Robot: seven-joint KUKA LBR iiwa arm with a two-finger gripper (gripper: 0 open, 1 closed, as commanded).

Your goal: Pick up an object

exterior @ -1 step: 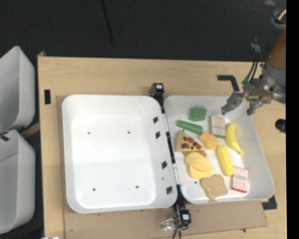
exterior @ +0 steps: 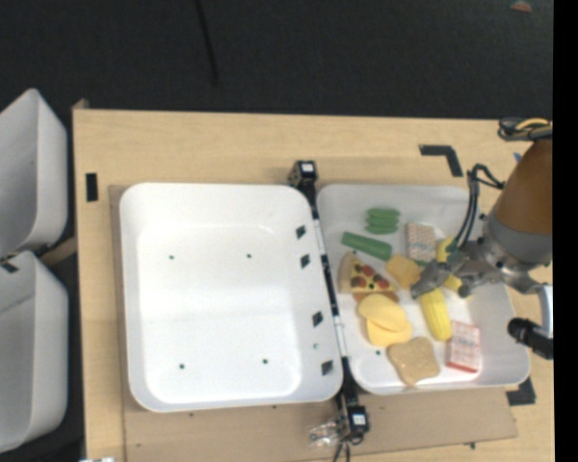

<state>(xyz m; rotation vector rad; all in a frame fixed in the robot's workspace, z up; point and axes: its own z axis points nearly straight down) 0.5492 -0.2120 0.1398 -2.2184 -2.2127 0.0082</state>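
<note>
gripper [exterior: 441, 279] low in the right bin [exterior: 491, 378] by the corn cob [exterior: 435, 314] and a yellow piece [exterior: 403, 271] — whether it grips, cannot tell | toy food crowds this bin: pizza slice [exterior: 363, 277], green pod [exterior: 367, 243], bread [exterior: 413, 359] — so a clean grab looks tricky | left bin [exterior: 144, 287] bare

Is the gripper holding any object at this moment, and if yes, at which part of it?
It cannot be told. The gripper is low in the right bin, among the toy foods beside the corn cob, but no object shows between its fingers.
</note>
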